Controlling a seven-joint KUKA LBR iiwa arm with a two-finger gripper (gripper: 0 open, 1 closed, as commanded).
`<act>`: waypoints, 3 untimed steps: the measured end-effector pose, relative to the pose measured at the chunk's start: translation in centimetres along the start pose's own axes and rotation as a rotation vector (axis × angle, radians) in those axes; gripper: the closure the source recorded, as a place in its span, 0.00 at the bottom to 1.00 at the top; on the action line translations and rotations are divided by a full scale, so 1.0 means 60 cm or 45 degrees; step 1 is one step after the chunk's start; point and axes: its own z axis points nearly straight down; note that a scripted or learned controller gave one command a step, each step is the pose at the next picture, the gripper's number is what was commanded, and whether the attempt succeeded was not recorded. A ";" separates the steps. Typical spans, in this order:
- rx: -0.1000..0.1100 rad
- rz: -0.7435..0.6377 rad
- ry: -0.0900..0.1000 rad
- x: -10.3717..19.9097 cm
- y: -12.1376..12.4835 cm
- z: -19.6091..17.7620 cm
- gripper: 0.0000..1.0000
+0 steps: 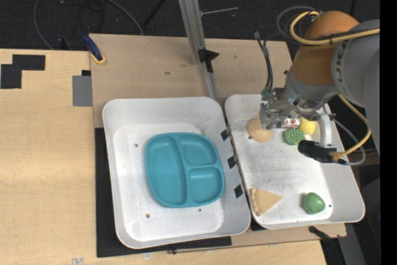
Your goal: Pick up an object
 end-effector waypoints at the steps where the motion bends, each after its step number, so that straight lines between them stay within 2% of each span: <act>1: 0.003 0.000 0.000 0.000 -0.010 -0.069 1.00; 2: 0.001 0.000 0.000 -0.002 -0.010 -0.153 1.00; 3: 0.004 -0.004 0.001 0.097 -0.013 -0.129 1.00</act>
